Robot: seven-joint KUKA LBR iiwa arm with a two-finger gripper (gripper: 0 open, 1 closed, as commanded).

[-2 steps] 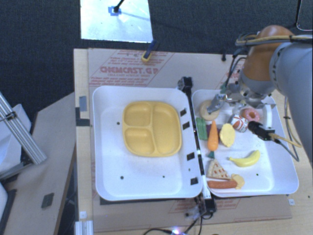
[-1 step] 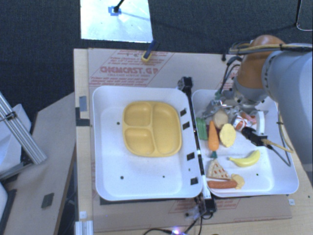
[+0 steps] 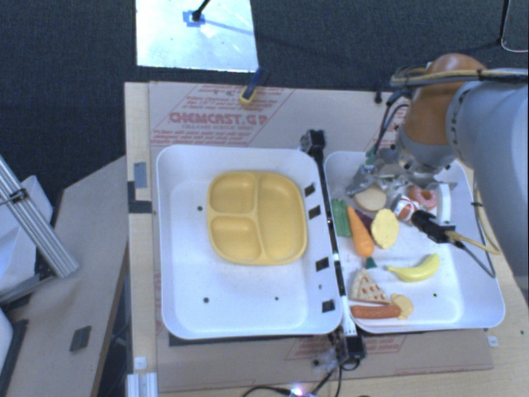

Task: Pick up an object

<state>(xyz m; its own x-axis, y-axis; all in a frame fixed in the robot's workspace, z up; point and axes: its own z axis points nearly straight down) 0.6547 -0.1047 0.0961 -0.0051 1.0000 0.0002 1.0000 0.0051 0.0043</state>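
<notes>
Hand (image 3: 374,174) low in shallow white right bin (image 3: 463,300), over pale round toy food (image 3: 370,198); grip state cannot tell. Advice: centre on it, avoid orange toy carrot (image 3: 360,231) just beside.

Yellow plate (image 3: 256,217); orange carrot (image 3: 360,232); yellow banana (image 3: 416,267).

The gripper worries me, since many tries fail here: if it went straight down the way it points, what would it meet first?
Probably the pale round toy food piece in the right white bin. The gripper hangs just above it, though depth is unclear from this slanted view.
</notes>
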